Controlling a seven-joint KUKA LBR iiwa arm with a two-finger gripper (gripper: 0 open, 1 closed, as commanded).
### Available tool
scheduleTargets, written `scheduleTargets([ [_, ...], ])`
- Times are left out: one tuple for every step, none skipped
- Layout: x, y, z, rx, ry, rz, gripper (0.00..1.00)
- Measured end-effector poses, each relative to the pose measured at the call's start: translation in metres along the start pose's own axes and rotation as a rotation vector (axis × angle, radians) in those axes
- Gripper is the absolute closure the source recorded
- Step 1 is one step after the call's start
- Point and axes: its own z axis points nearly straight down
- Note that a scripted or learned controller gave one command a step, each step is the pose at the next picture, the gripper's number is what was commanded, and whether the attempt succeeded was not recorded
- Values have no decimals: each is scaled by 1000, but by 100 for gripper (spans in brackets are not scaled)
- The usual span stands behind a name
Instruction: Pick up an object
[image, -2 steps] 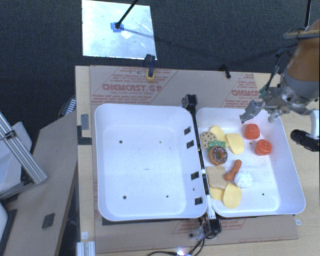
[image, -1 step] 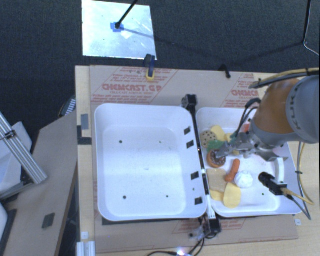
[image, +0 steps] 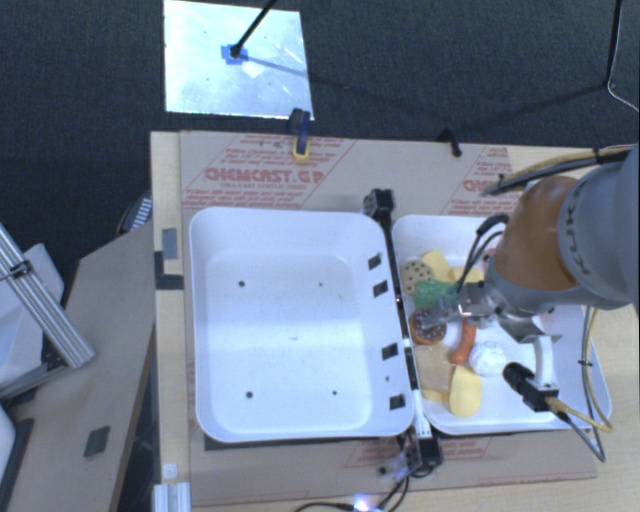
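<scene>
Grey metal claw (image: 432, 322) sits low in the right bin (image: 575, 415), near that bin's left wall. How far it is open cannot be told; its tip blends into the clutter beneath. Arm (image: 560, 250) comes in from the right, orange band above the wrist, forearm slanting down and left over the bin, wrist bent toward the pile.

Directly at the claw tip: a brown round object (image: 428, 333), touching or just under it; contact unclear. Just above it, a green item (image: 433, 291), and above that a pale yellow piece (image: 437, 265) with a speckled tan disc (image: 411, 271) beside it. Right of the claw, an orange stick (image: 463, 343) lies tilted, with a white lump (image: 488, 357) next to it. Below, a yellow object (image: 464, 391) near the bin's front wall.

Left bin (image: 215, 330) stands beside the right one, walls touching. Both rest on a cardboard sheet (image: 260, 175) on the bench (image: 110, 300).
</scene>
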Motion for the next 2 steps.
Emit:
scheduleTargets([
  [0, -7, -1, 0, 1, 3, 0],
  [-2, -12, 0, 3, 4, 1, 0],
])
